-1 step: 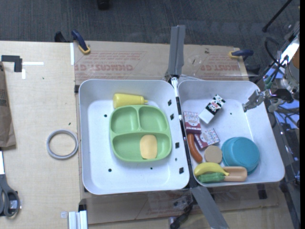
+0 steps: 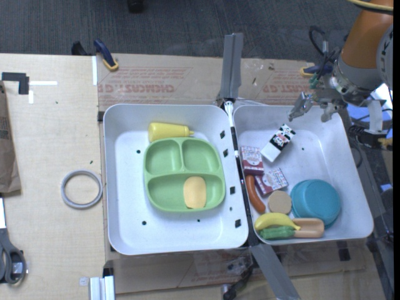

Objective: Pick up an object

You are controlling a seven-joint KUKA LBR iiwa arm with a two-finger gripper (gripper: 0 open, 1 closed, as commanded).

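From my remote station I see the arm [image 2: 365, 36] reaching in over the far right corner of the bench [image 2: 50, 142], its tool [image 2: 315, 107] hovering above the far edge of the right bin [image 2: 356, 167]. The two fingers stand spread apart with nothing between them.

Just beside the tool, toward the bin's middle, lies a small black-and-white carton [image 2: 279, 143], tilted on the white floor. Nearer the divider between the bins sit two red-and-white packets [image 2: 252, 157], a sausage [image 2: 253, 194] and a tan disc [image 2: 279, 202]. A blue bowl [image 2: 315, 200] rests at the near right of this bin, and along the near edge lie a banana [image 2: 274, 220], a green vegetable [image 2: 275, 232] and a bread roll [image 2: 310, 227] — all touching or nearly so.

The left bin [image 2: 119, 186] holds a green divided plate [image 2: 184, 172] with a yellow piece [image 2: 194, 192] in its near compartment, and a yellow bottle [image 2: 167, 130] just beyond the plate's far rim.
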